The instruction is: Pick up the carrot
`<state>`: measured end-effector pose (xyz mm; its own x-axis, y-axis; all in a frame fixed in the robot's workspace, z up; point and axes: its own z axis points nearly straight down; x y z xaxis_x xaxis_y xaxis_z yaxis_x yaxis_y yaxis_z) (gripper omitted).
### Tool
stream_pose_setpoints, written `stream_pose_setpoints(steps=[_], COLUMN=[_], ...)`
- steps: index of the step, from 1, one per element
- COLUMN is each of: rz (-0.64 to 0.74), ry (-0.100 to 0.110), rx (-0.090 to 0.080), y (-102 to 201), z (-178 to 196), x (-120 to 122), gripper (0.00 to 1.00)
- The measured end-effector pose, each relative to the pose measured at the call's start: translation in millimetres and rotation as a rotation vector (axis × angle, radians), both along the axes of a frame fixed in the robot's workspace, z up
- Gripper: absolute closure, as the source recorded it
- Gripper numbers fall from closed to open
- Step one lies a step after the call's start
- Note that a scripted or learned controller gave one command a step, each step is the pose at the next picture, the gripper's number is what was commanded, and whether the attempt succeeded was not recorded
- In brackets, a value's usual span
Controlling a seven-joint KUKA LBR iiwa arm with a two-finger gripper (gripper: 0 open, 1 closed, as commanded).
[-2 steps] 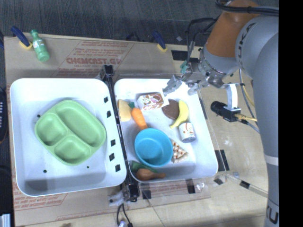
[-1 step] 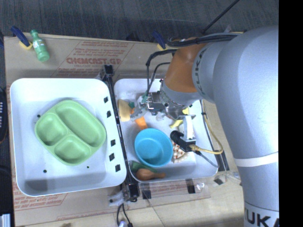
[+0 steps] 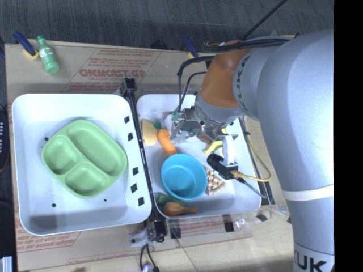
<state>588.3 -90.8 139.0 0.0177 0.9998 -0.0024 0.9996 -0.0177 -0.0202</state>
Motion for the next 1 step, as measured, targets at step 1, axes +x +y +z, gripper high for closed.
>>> stream_pose_setpoints(steps=[1], rz=[-0.223], ry=[-0.006], rx=[0.001], y=[41.9], z=[52.4], x=[-80.9], gripper=[1.00])
